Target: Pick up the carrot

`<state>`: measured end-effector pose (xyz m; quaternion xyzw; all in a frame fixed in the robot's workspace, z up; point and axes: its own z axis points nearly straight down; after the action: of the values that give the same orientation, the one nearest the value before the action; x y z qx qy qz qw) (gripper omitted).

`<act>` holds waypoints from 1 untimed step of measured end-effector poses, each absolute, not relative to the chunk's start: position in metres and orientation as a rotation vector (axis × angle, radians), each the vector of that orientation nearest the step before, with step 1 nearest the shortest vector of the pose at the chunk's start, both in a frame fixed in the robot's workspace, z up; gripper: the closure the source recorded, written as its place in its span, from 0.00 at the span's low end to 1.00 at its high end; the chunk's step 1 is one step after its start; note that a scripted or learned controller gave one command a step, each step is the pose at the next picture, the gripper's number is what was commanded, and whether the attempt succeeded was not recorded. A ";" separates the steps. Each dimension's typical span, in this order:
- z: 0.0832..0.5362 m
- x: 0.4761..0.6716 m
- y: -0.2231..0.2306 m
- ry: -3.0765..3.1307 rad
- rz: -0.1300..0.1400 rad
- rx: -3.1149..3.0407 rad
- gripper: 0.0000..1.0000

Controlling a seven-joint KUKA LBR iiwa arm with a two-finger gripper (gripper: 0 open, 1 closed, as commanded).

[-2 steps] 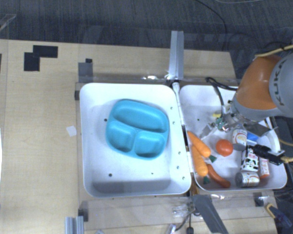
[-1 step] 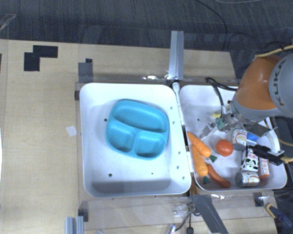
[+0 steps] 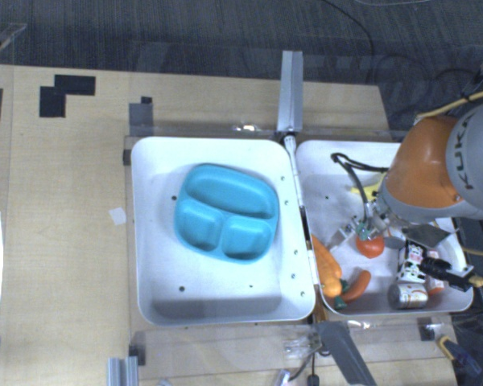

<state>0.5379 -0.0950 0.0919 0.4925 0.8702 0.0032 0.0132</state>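
At the near edge of the right bin (image 3: 386, 306), the carrot (image 3: 329, 270) lies against the left wall, its length running roughly along the divider between the two bins. A smaller red-orange piece with a green end (image 3: 355, 285) lies just beside the carrot on its right. A small can (image 3: 411, 289) rests near the bin's right corner.

Farther in, a round red tomato (image 3: 371, 247) sits directly under the gripper (image 3: 362, 230). The gripper is low in the bin, but the wrist hides it, so whether it is spread or closed cannot be told. Nothing is seen held. The carrot is apart from the gripper, nearer and to the left.

Judged step: approach, grasp not yet made. The next move calls for a shift toward the left wall and the near edge, aligning across the carrot's width while avoiding the tomato and the red-orange piece.

The left bin (image 3: 153, 240) holds a blue divided tray (image 3: 225, 210). Beyond lies the table (image 3: 56, 175).
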 end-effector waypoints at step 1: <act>0.091 0.537 -0.094 2.714 0.010 1.534 0.00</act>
<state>0.5374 -0.0941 0.0914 0.4921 0.8705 0.0033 0.0121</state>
